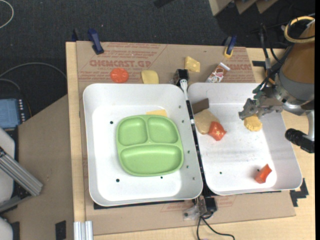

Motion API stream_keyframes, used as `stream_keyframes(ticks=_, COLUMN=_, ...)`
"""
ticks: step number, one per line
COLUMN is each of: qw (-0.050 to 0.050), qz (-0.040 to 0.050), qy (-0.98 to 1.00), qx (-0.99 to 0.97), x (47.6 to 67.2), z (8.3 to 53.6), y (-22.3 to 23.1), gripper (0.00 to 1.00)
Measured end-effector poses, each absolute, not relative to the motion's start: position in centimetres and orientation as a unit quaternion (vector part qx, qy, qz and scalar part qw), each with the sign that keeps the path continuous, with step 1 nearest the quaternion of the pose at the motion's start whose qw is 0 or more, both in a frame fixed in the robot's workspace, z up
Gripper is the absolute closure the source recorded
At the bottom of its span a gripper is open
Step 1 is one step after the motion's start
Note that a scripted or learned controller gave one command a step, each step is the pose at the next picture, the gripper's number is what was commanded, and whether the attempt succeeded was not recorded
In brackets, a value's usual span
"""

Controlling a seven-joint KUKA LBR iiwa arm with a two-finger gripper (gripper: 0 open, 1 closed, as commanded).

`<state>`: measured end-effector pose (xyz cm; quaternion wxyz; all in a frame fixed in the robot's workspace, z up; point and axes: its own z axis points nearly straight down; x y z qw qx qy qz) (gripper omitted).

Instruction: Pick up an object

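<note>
The arm comes in from the right edge of the tabletop [80, 134], and its pincer [258, 109] hangs over the far right part of the right bin [280, 179]. Whether the pincer is open or closed cannot be told from this slant; nothing is seen held in it. Just below and touching its outline in the picture lies a small yellow round piece [253, 124] on the bin floor.

Toward the left wall of the same bin sit a tan flat piece [202, 120], a dark brown block [200, 105] at its far side, and a red piece [217, 131] touching the tan one on the right. An orange-red piece [263, 173] lies near the bin's near right corner, well apart from the rest.

The left bin [95, 149] holds a green divided plate [149, 145] at its centre, with a pale yellow piece [157, 112] peeking out at the plate's far edge.

On the tabletop beyond the bins lie an orange round thing [119, 75], a yellow lump [149, 77], a yellow wedge [192, 64] and a small red-and-white packet [218, 73].
</note>
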<state>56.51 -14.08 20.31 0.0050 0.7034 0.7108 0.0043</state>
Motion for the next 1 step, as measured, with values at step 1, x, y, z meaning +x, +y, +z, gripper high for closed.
stream_keyframes(ticks=1, qw=0.002, qz=0.0013, qy=0.708, qx=0.706, x=59.18, z=21.42, y=-8.62, gripper=1.00)
